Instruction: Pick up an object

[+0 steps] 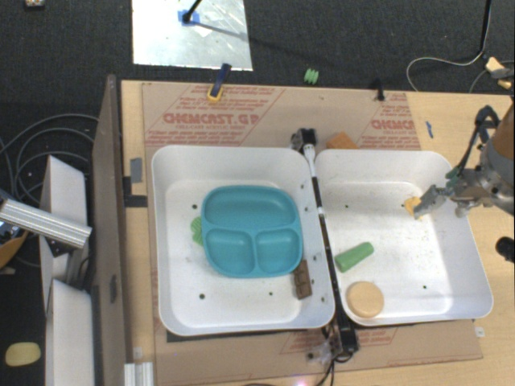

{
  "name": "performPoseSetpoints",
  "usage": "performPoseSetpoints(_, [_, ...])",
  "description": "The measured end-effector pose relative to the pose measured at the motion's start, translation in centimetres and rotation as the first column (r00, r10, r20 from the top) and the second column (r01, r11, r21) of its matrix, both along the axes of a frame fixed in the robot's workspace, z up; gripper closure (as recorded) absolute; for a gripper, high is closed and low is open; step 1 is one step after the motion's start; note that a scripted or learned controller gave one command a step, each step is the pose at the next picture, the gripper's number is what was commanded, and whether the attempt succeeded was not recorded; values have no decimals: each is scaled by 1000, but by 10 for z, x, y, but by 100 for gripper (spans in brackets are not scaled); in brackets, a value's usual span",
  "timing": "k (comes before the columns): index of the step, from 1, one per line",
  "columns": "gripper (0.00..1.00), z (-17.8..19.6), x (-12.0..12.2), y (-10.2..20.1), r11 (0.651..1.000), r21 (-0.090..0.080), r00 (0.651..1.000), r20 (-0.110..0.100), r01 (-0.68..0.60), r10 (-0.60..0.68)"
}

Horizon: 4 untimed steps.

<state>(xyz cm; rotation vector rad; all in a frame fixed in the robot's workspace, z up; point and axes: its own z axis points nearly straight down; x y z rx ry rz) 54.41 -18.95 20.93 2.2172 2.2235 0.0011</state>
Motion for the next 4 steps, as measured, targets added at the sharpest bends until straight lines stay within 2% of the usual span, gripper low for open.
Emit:
performPoseSetpoints(1, [0,-82,-2,113,1000,7,1000,-7,-10,11])
performPoseSetpoints(2, [0,-98,52,57,1000,-3,1000,4,3,-3])
performPoseSetpoints(3, [0,-11,64,5,1000,-5,1000,10,5,-5])
performPoseSetpoints(4, [0,15,62,-1,1000,-1,1000,4,2,-2])
